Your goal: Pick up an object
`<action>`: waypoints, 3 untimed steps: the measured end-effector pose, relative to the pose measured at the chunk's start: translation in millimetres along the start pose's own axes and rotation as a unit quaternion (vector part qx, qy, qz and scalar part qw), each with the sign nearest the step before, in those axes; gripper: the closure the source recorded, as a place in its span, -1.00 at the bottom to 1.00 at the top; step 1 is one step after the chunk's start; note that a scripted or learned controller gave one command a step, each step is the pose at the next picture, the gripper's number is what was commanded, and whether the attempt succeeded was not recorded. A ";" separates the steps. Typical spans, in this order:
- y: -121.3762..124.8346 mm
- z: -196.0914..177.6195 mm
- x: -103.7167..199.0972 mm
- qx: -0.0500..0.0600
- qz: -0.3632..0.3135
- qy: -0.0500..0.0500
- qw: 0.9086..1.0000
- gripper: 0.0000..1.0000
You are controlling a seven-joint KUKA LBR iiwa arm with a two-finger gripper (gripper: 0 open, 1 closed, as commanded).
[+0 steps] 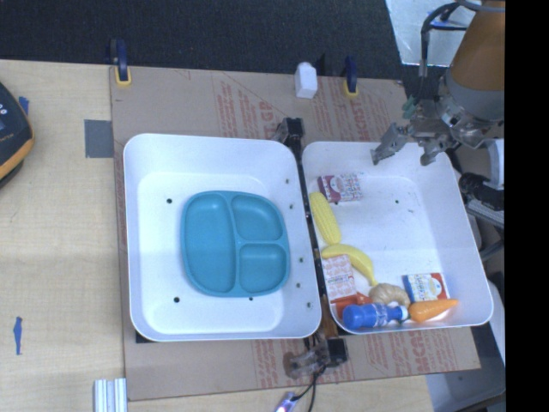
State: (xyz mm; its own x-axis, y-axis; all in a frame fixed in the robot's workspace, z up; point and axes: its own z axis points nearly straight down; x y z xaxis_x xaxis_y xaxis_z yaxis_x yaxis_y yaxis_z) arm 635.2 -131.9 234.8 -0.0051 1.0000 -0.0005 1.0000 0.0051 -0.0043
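My gripper (407, 151) hangs open above the far rim of the right bin (429, 230), its two fingers spread with nothing between them. Below it, in that bin, lie a small red and white packet (340, 187), a corn cob (324, 216), a banana (352, 258), a second red and white packet (338, 275), a blue bottle (371, 316), a beige lump (389, 294), a carrot (431, 310) and a small carton (424, 287). The things crowd the bin's left and near sides.
The left bin (154, 256) holds a blue divided plate (235, 243). Clamps (122, 61) and a white block (305, 79) sit along the bench's far edge. A dark device (10, 131) rests at the far left.
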 end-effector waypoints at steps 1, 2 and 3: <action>-53.0 98.8 -4.5 0.001 0.000 0.000 1.000 -1.00; -123.0 144.1 19.6 0.001 0.000 0.001 1.000 -1.00; -31.4 42.3 88.9 -0.001 0.000 0.000 1.000 -1.00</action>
State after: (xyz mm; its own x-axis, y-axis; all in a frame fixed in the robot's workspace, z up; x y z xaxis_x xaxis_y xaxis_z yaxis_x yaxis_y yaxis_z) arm 603.1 -43.2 192.6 -0.0054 1.0000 0.0002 1.0000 0.0054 -0.0015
